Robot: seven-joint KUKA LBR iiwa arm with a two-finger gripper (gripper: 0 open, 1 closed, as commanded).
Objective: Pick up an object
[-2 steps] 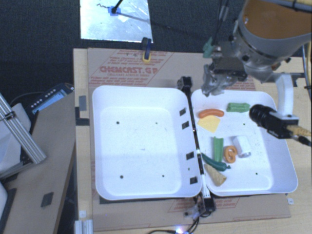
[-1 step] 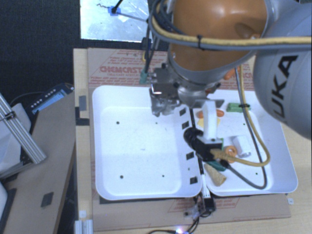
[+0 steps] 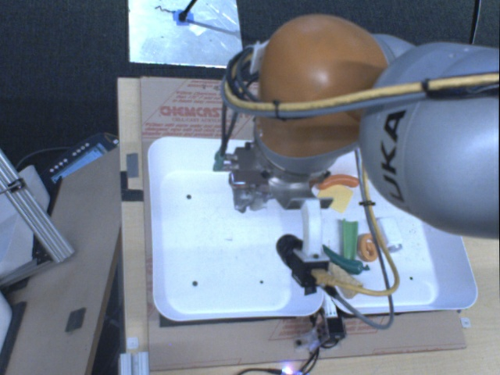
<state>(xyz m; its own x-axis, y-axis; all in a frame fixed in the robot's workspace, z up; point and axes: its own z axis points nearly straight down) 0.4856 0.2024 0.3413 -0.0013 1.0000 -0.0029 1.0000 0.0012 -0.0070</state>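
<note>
Orange object (image 3: 341, 182) partly under arm (image 3: 328, 84)

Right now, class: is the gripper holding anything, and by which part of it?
It cannot be told. The gripper hangs over the white bin, its underside hidden by its own body. The green block and orange ring lie apart from it.

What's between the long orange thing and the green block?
A small yellow piece lies between the long orange thing and the green block, in the camera view.

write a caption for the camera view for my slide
KUKA arm over a white bin, gripper left of a cluster of small orange, yellow and green objects
</note>
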